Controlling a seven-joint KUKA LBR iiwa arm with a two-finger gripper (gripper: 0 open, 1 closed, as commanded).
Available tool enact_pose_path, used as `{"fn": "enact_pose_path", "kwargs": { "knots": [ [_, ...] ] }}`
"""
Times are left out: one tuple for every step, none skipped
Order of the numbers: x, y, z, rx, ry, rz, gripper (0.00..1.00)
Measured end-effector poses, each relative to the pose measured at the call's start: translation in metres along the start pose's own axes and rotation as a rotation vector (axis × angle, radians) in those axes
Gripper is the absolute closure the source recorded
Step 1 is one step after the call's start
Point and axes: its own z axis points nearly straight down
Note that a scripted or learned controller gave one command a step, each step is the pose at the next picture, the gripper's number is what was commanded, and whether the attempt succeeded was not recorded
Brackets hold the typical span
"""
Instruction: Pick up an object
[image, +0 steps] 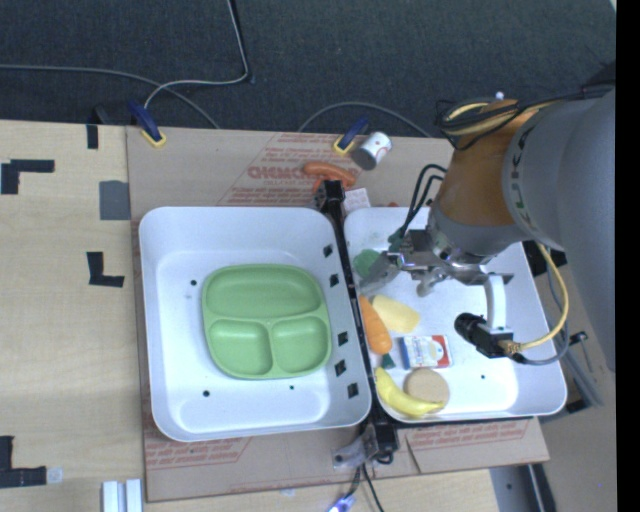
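Two bins — tool (400, 262) low in the right bin (530, 395), over a green item (366, 263); its state I cannot tell.

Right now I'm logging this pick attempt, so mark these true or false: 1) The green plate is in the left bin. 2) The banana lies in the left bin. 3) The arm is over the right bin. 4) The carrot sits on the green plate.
1) True: the green plate lies in the left bin.
2) False: the banana lies in the right bin, near its front edge.
3) True: the arm hangs over the right bin.
4) False: the carrot lies in the right bin, beside the divider.
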Motion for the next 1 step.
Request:
{"fn": "enact_pose_path", "kwargs": {
  "knots": [
    [0.005,-0.016,0.0001,0.0,0.0,0.001,0.0]
  ]
}}
